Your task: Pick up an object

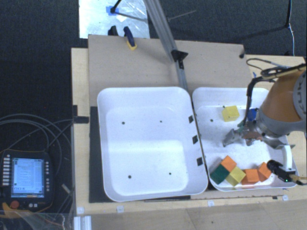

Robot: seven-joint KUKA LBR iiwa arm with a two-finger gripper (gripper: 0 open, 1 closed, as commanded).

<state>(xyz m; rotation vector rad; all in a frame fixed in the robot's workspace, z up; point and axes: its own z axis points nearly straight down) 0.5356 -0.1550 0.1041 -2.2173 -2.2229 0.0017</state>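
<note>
Your pincer (235, 137) hangs low in the right bin (204, 97); you cannot tell if it grips anything. Aim straight down over the yellow block (230, 113).

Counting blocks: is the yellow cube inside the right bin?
Inside: the yellow cube rests alone on the right bin floor near its far wall.

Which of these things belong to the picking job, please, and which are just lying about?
Job:
claw
yellow block
green block
orange blocks
right bin

Lying about:
left bin
pendant
cables
clamp
</note>
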